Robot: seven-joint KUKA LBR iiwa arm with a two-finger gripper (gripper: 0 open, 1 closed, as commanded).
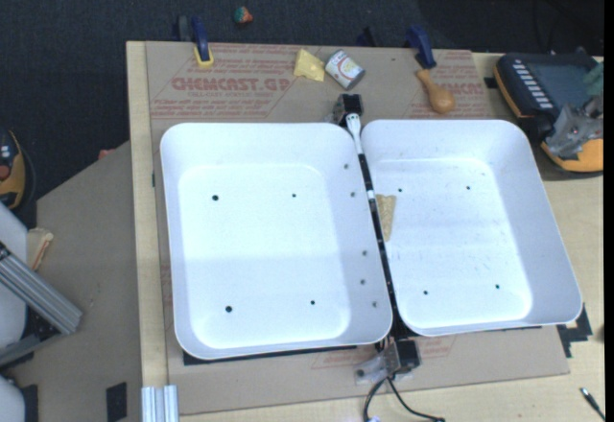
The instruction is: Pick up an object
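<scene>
Two white bins lay side by side, the left bin (192, 247) and the right bin (537, 219), apparently clamped to a brown board (249, 80) by blue clamps (200, 38) at twelve o'clock to stay put. A tan wedge (385, 214), the likeliest pick, rested in the right bin against its nine o'clock wall. The gripper's state could not be told; a yellow piece (309, 66), small box (344, 69) and wooden-handled tool (436, 92) sat beyond the rims.

We observe one small tan, wedge-shaped object (385, 212) lying flat in the right bin (537, 247), against its left wall, beside the seam shared with the left bin (182, 247).
</scene>
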